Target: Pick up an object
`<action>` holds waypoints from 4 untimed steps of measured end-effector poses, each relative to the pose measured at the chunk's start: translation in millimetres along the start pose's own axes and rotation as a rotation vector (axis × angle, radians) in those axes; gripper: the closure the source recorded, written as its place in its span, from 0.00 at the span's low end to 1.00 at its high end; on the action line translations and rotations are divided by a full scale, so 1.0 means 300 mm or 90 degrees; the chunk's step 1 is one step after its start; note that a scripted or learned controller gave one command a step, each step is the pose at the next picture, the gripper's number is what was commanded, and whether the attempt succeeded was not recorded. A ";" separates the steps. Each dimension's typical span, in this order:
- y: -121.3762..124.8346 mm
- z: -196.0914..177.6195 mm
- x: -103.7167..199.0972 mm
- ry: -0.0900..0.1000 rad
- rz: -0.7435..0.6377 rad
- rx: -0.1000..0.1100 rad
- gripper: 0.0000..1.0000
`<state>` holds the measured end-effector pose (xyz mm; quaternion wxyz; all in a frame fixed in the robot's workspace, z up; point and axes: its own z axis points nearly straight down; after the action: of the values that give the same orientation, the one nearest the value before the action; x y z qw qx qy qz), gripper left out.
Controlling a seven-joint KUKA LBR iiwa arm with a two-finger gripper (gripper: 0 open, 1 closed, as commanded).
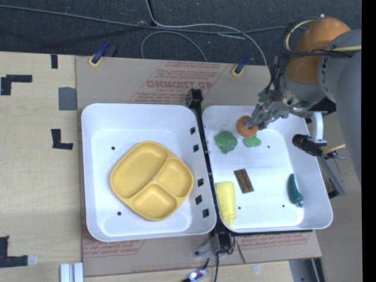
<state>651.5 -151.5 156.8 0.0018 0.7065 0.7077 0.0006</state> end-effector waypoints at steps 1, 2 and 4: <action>-0.015 -0.148 0.002 0.000 0.000 0.000 1.00; -0.012 -0.283 0.003 0.000 0.000 0.001 1.00; -0.121 -0.259 0.313 0.002 -0.002 0.004 1.00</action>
<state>614.8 -57.5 234.2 -0.0013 0.7052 0.7090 -0.0006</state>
